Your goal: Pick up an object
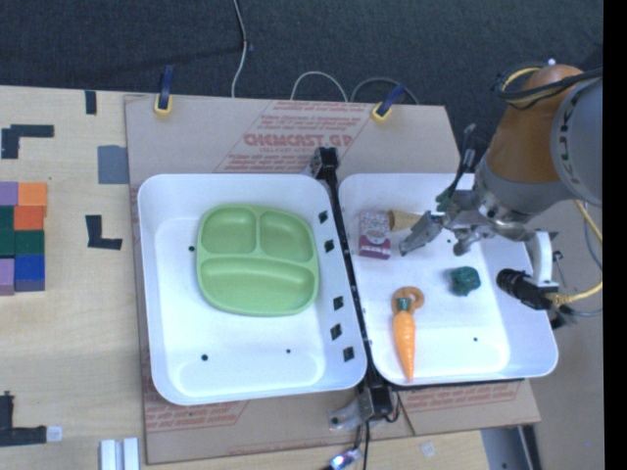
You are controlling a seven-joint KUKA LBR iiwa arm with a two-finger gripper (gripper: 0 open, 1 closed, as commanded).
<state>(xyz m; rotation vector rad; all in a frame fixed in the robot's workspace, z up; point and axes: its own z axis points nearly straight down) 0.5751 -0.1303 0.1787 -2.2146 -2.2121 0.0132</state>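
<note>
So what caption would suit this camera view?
Gripper over the right bin, near carrot, packet and teal lump.

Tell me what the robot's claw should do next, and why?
Probably drop a little lower and to the left, toward the small pink packet. The claw hangs over the right bin with nothing visible between its fingers, and the packet lies just beside it. The toy carrot and the dark green lump lie farther off.
</note>
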